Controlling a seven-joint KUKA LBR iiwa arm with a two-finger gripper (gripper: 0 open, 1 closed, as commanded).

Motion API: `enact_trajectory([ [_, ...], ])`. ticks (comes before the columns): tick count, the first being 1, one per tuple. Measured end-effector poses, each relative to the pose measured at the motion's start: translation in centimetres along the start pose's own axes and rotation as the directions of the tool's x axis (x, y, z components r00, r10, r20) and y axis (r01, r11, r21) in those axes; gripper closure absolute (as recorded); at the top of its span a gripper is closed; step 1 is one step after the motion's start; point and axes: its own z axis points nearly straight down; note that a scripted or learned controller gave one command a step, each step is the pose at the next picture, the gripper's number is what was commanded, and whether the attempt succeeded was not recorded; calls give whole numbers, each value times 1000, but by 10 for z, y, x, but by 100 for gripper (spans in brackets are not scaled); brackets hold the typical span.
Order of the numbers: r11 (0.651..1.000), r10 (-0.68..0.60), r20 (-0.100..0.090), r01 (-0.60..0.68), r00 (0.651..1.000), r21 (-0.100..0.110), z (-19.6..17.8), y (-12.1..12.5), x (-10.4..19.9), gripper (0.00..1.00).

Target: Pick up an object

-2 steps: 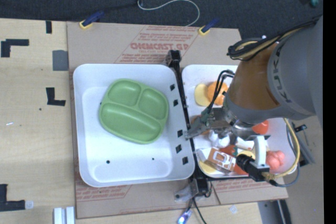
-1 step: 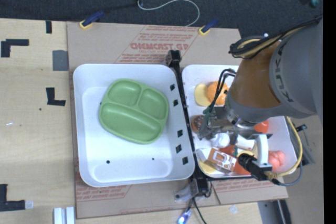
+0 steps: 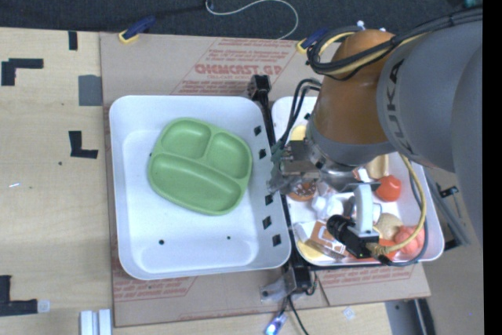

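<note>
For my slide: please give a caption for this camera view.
Arm reaches over the cluttered right bin; green plate lies in the left bin.

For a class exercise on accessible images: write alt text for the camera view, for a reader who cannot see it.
A grey robot arm with an orange band reaches from the right down into the right white bin, which holds a clutter of small objects. The left white bin beside it holds a green divided plate. Both bins sit on a cardboard-covered bench.

Green three-compartment plastic plate (image 3: 201, 165), lying flat and upright, slightly rotated, toward the left white bin's (image 3: 129, 192) far edge.
</note>
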Motion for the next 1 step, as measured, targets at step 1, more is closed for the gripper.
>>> enact_trajectory([
  [1,1000,5,2,-5,1000,-4,-86,1,10,100],
])
